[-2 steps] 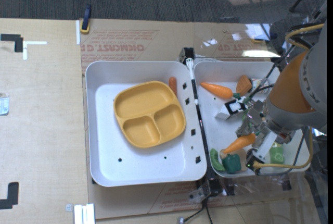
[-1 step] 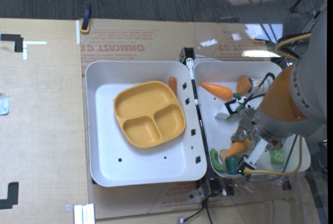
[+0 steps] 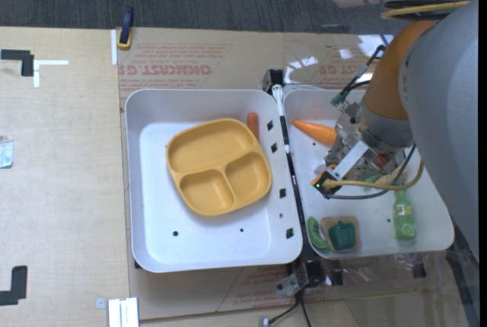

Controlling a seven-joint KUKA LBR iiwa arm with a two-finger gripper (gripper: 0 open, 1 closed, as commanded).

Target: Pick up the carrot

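the carrot [image 3: 316,131] lies flat in the upper left part of the right bin [image 3: 308,196], its thin tip pointing left toward the wall shared with the left bin [image 3: 135,181]; it sits near that wall but not against it, which leaves some room on that side. the arm [image 3: 396,82] leans in from the right of the frame and its wrist hangs low over the carrot's thick end; the fingers [image 3: 347,141] read as a grey cluster right at that end, and from this slant i cannot tell whether they are spread, pressed together or pinching the carrot. judging by that pose, the step in hand is the grasp itself, with no lift yet, since the carrot looks to be resting on the bin floor.

a green bottle [image 3: 403,217] stands at the lower right of the same bin, and a green piece on a tan pad [image 3: 342,234] lies along its lower edge, both well apart from the carrot, so neither should get in the way. the left bin holds a yellow divided plate [image 3: 219,175] and a small orange-red piece [image 3: 252,122] by its upper right corner; both bins rest on the pale desk [image 3: 61,166].
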